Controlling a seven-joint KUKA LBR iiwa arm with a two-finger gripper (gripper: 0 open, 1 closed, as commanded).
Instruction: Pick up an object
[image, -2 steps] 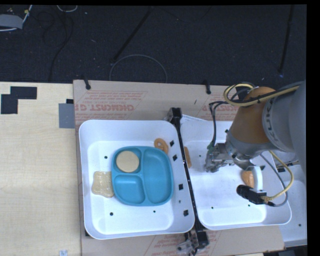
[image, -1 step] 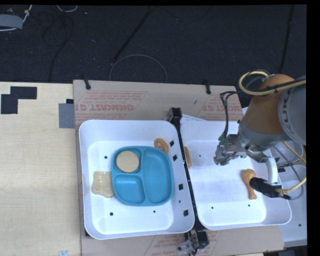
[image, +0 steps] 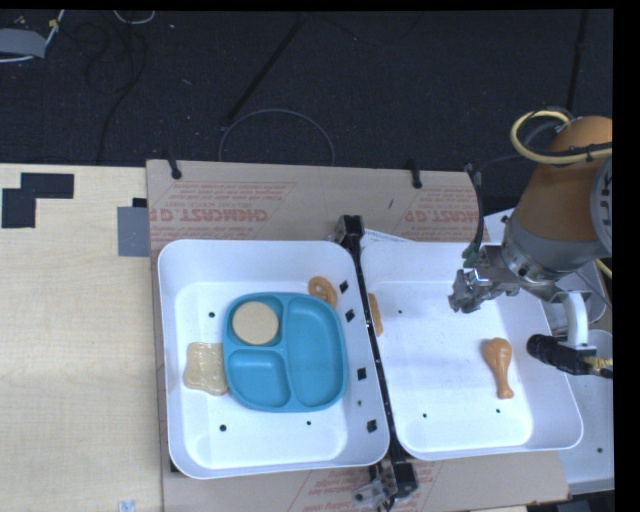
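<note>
A grey two-finger metal gripper (image: 468, 296) hangs over the upper part of the right-hand shallow white plastic bin (image: 560, 425), its tip a dark tangle of metal too small and blurred to read; whether it is open or shut cannot be told, and nothing can be seen in its grasp. Below and to the right of it, well apart, a tan plastic toy chicken drumstick (image: 499, 364) lies on the bin floor, thick end up. The grey arm with its orange band (image: 570, 190) enters from the right, bent down toward the bin, its upper part cut off at the frame's edge. In the left-hand white bin (image: 185, 440), a blue three-compartment plastic tray (image: 300, 355) carries a round beige disc (image: 254, 322) in its upper-left section. A pale yellow flat toy piece (image: 205, 368) rests against the tray's left side, and a small orange pretzel-shaped toy (image: 323, 291) sits by its upper-right corner. Another orange item (image: 374, 313) is half hidden beside the black divider (image: 366, 340) between the bins.
</note>
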